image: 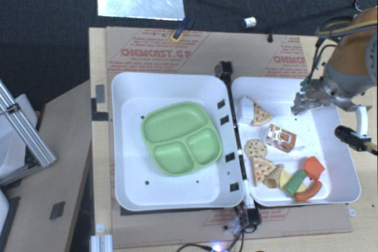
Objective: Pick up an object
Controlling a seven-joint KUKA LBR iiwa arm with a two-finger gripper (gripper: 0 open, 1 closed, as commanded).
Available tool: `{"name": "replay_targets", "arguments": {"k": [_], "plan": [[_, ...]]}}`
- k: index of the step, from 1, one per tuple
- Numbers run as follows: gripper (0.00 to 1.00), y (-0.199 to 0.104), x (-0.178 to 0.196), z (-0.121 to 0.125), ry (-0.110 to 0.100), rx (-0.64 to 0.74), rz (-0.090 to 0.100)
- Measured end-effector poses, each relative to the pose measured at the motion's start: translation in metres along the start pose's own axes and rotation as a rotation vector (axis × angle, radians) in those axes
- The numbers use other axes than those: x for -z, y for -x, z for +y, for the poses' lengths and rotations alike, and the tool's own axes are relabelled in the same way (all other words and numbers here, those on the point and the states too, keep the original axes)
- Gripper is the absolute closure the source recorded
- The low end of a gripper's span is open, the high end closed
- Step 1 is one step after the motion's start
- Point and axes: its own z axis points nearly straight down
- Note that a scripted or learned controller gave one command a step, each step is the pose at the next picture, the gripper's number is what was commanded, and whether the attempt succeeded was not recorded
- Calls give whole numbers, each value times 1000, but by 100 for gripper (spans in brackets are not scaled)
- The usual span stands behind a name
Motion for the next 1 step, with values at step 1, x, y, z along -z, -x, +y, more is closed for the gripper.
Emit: {"name": "replay_targets", "arguments": {"k": [1], "plan": [[100, 2, 63, 9, 4, 1, -1]]}}
